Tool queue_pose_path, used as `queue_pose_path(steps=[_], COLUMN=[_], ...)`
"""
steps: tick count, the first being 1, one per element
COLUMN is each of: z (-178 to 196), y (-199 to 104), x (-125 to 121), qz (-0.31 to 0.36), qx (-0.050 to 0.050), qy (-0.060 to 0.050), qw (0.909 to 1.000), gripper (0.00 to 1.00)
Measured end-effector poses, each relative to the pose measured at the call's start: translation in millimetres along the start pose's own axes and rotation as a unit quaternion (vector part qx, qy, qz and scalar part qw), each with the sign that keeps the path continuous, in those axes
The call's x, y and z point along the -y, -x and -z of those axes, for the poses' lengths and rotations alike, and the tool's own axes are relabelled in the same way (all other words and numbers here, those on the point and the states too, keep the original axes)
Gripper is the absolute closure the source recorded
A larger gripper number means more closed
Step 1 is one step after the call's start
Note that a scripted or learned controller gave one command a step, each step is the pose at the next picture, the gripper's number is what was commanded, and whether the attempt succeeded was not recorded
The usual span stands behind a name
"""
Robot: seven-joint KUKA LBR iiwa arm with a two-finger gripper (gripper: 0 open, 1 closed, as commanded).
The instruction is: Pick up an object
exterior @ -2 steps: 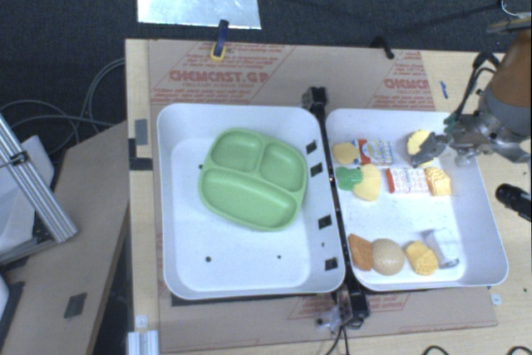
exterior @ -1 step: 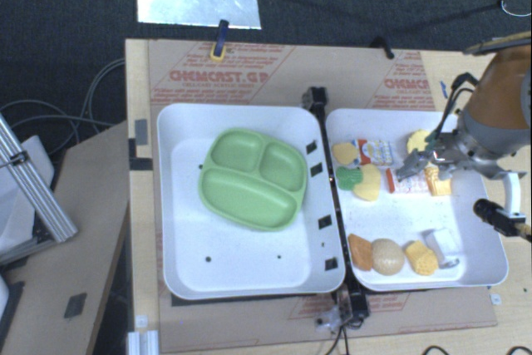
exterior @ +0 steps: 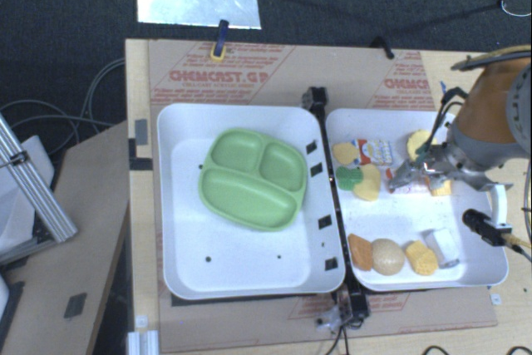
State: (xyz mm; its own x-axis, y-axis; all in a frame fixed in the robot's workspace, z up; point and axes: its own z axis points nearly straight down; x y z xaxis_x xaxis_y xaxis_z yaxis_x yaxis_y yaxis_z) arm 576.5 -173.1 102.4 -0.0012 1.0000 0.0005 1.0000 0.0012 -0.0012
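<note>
- Objects for picking: a loose group in the right bin [exterior: 499, 262]. Upper cluster: a yellow piece [exterior: 345, 154], a green piece [exterior: 349, 177], a pale yellow piece [exterior: 368, 183], a printed packet [exterior: 378, 151], and a yellow ball [exterior: 418, 144]. Lower row: an orange piece [exterior: 360, 251], a tan egg-shaped piece [exterior: 386, 255], a yellow corn-like piece [exterior: 424, 259], and a small grey-white packet [exterior: 442, 244].
- End effector [exterior: 409, 173]: low in the right bin, just beside the pale yellow piece and the printed packet; whether it is apart or together cannot be told, and nothing is seen between its parts.
- Arm [exterior: 490, 116]: grey with an orange band, reaching in from the right.
- Step in hand, by judgement: descent or positioning for a grasp in the upper cluster; no object lifted yet.
- Next move calls for: settling on one piece, closing squarely on it, then lifting clear of its close neighbours.
- Left bin [exterior: 183, 262]: carries a green divided plate [exterior: 253, 179].
- Writing: the brown sheet [exterior: 274, 71] on the desk under the bins reads roughly "CHEMCAST GP", printed in red and repeated; the packet print is too small to read.
</note>
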Motion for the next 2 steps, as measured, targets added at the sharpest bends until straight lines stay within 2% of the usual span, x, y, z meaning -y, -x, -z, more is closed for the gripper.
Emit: queue_pose_path(steps=[1, 2], z=[-18.1, -6.8], y=[-0.5, -0.3], x=[-0.8, -1.7], qz=[0.0, 0.0], qx=[0.0, 0.0], qy=[0.001, 0.002], qw=[1.0, 1.0], gripper=[0.0, 1.0])
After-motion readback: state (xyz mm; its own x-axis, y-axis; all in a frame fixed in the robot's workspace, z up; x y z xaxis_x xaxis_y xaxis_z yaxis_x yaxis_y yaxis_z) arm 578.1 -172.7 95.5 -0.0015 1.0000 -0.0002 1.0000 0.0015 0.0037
